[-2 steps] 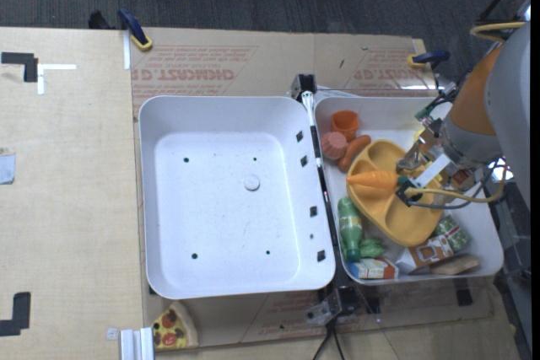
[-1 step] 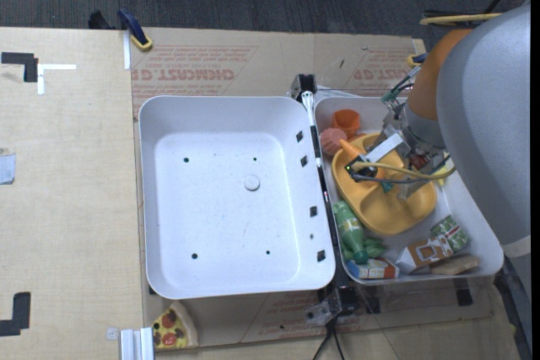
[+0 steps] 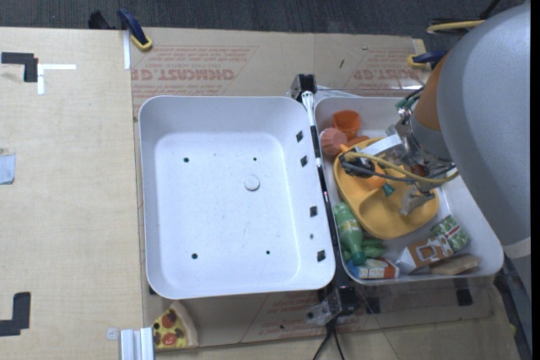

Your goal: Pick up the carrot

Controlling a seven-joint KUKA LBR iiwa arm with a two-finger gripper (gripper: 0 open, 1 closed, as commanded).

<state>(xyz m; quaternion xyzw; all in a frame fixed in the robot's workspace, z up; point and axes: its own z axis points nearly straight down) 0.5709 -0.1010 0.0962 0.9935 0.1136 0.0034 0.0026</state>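
The carrot (image 3: 359, 142) looks like a thin orange sliver in the right bin (image 3: 469, 219), wedged between a pinkish round fruit (image 3: 333, 140) and the rim of a yellow bowl (image 3: 381, 215). Most of it is hidden. My gripper (image 3: 411, 195) hangs low over the yellow bowl, to the right of the carrot and a little nearer the front, with yellow and black cables looped around the wrist. The grey arm covers the right part of the bin.
An orange cup (image 3: 347, 120) stands at the back of the right bin. A green bottle (image 3: 348, 232), a small carton (image 3: 374, 269) and a printed box (image 3: 437, 245) lie along the front. The left bin (image 3: 160, 181) holds a small white disc (image 3: 251, 184). A pizza toy (image 3: 171, 329) lies on the bench in front.
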